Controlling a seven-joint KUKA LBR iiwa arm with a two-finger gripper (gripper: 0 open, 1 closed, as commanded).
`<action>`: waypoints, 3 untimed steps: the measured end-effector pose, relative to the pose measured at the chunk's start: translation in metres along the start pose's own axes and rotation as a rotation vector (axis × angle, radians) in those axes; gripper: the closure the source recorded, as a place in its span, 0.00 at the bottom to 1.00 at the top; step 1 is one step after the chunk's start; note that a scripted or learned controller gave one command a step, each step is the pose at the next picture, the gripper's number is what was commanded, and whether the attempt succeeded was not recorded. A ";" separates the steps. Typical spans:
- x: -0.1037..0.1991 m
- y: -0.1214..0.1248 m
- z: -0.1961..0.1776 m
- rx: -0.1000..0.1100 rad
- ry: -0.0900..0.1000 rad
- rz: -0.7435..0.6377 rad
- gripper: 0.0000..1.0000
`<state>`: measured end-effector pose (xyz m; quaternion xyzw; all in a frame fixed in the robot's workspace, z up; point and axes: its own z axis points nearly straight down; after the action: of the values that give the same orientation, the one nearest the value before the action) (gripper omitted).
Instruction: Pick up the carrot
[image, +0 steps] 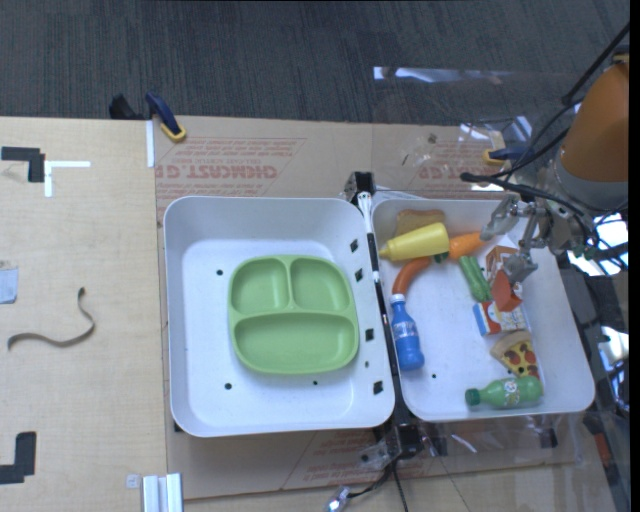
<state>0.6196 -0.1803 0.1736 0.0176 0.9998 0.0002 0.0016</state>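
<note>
the left bin (180, 300) holds a green divided plate (294, 314), set flat near its centre, with two small compartments toward the far side and one long compartment toward the near side.

the right bin (440, 395) lies just beside it, the two sharing a central edge. at the left side of this bin a blue bottle (405, 336) lies on its side with its white cap pointing toward the far edge. just above it an orange curved item (411, 272) leans toward the yellow bottle (412, 241), which lies across the far part of the bin over a slice of toast (418, 219). the carrot (464, 244) lies in the far part of the right bin, just right of the yellow bottle's tip and touching it, uncovered and resting on the bin floor. a green vegetable piece (475, 279) lies just below the carrot. further right lie a red and white packet (503, 300), a pizza slice (516, 354), and a green bottle (505, 392) on its side near the near edge.

the arm (600, 130) enters from the right, with its orange band above the far right corner of the bin. the gripper (520, 255) hangs over the right part of the bin, right of the carrot and apart from it, above the packet. whether its fingers are apart or closed cannot be determined; nothing is seen held.
</note>
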 end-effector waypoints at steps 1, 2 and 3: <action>-0.029 0.032 0.077 0.000 -0.002 0.045 0.00; -0.015 0.023 0.080 0.001 -0.001 0.278 0.00; -0.017 0.023 0.069 0.001 -0.007 0.274 1.00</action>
<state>0.6378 -0.1575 0.1042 0.1543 0.9880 -0.0002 0.0052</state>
